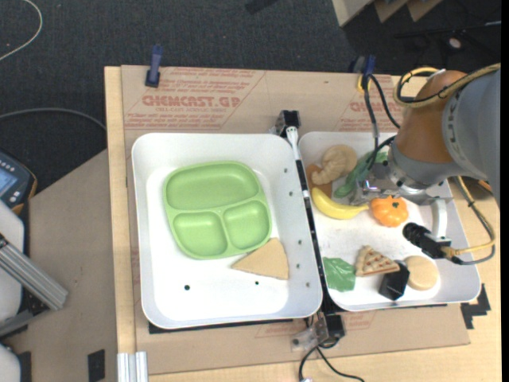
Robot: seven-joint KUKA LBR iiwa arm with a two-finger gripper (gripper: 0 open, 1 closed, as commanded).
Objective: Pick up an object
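My gripper (367, 185) hangs low over the upper middle of the right bin (460, 291), the grey arm coming in from the right. A dark green leafy piece (352, 178) lies right at the gripper's left side, and I cannot tell whether it is held. Just below it rests a yellow banana (334, 206), with a small orange fruit (389, 211) to the gripper's lower right. A tan lumpy piece (336, 161) sits at the upper left of this bin.
The front of the right bin holds a green leaf (339, 272), a waffle-like wedge (374, 260), a black block (392, 284) and a round tan biscuit (421, 274). In the left bin (151, 213) are a green divided plate (216, 208) and a tan wedge (264, 261).
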